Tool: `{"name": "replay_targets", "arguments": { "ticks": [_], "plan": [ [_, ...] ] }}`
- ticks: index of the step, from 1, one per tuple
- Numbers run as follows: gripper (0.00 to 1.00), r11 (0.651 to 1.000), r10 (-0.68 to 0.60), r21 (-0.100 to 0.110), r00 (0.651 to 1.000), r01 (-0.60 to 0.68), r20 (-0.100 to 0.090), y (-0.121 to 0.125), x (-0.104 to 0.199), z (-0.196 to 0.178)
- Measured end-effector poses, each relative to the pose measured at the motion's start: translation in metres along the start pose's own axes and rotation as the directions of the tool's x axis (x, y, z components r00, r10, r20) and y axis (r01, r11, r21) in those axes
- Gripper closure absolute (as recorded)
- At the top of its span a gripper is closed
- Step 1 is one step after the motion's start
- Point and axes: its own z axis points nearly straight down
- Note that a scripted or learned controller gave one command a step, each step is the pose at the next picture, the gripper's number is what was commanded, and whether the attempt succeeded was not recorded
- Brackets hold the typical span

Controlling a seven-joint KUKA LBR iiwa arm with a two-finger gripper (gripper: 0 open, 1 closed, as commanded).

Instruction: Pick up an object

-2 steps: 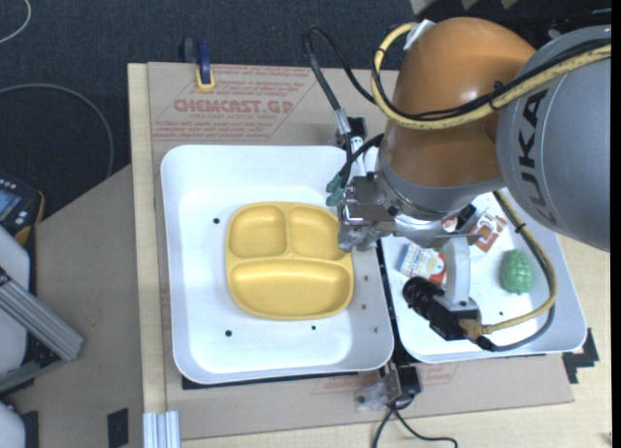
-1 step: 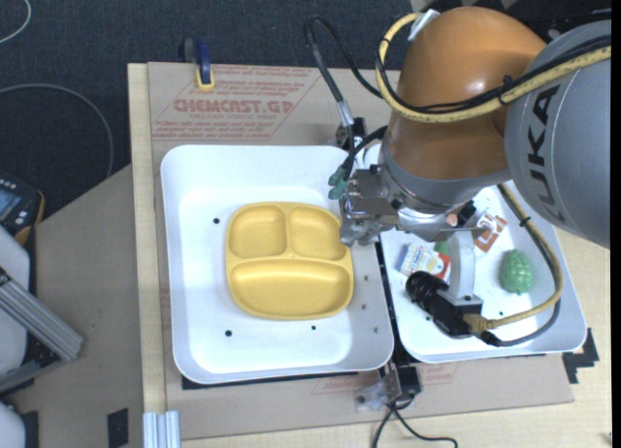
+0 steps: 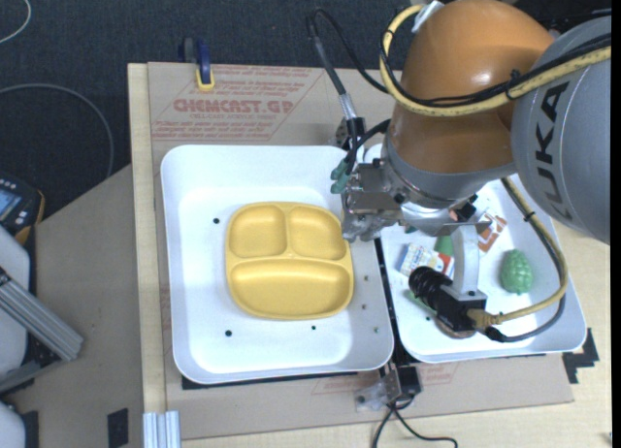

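Arm is reaching in over the right bin [image 3: 572,332], and its orange wrist housing is blocking most of that bin from above. The tool [image 3: 361,211] is hanging low over the seam where the two bins meet, roughly level with the rims. Whether it is wide or narrow cannot be told, since the wrist body is shadowing its working end; nothing is showing in its grip. The yellow divided plate [image 3: 288,260] is lying flat in the left bin [image 3: 189,242], just beside the tool on the side away from the arm, with its nearest corner almost under it. Judging the plate a poor candidate: it is sitting flush on the bin floor, so only its raised rim is offering a pinch. The other candidates are lying behind the tool, back under the arm. A small printed packet [image 3: 427,257] is sitting near, partly hidden, and a green knobbly object [image 3: 517,272] is resting further back, well apart from the tool and near the right bin's far wall. The task is naming no particular object, so the tool's position over the seam is probably a programmed approach point. No pick is secured yet.
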Motion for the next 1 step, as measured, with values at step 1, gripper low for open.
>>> {"name": "replay_targets", "arguments": {
  "ticks": [1],
  "plan": [
    [1.0,1.0,0.0,-0.002,1.0,0.0,0.0,0.0005,0.0003,-0.01]
  ]
}}
